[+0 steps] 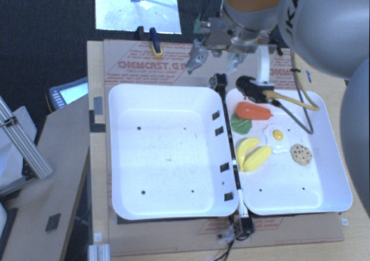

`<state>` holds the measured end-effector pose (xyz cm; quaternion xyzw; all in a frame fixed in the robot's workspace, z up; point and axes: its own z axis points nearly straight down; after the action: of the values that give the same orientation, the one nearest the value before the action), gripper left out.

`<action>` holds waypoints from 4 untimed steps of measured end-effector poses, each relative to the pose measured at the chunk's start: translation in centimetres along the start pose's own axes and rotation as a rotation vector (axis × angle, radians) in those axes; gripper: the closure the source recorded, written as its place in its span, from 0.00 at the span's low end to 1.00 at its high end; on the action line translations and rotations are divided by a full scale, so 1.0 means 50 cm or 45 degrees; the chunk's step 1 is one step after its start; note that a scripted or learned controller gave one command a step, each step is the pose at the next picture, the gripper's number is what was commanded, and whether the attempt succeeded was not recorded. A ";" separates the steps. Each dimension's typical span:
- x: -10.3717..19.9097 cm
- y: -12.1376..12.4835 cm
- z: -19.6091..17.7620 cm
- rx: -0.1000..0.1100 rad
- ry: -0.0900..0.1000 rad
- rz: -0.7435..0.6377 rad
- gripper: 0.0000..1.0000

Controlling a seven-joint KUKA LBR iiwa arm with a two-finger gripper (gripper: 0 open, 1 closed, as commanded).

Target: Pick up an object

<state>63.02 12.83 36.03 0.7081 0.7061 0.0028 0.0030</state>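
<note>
**Arm raised over the bins' far edge**

Camera view: two-finger metal gripper, fingers apparently spread and bare, hangs beyond the right white plastic bin. Inside that bin: orange toy carrot, yellow toy bananas, fried egg, round cookie.

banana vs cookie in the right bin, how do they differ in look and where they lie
The banana is yellow, long and curved, in two joined pieces; the cookie is tan, round and flat with dark specks. The banana is the larger of the two. The banana lies near the bin's left wall by the divider, while the cookie lies farther right, just past the fried egg. Both are toy foods resting loose on the floor of the right bin.
</note>
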 end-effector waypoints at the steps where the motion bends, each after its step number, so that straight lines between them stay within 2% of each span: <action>1: 0.005 -0.004 -0.019 0.002 0.001 -0.010 1.00; 2: 0.116 -0.079 0.004 0.011 0.004 -0.015 1.00; 3: 0.108 -0.075 0.002 0.009 0.001 -0.009 0.00; 4: 0.109 -0.074 -0.020 0.005 0.002 -0.015 1.00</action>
<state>59.33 18.28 37.00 0.7040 0.7102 0.0019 0.0009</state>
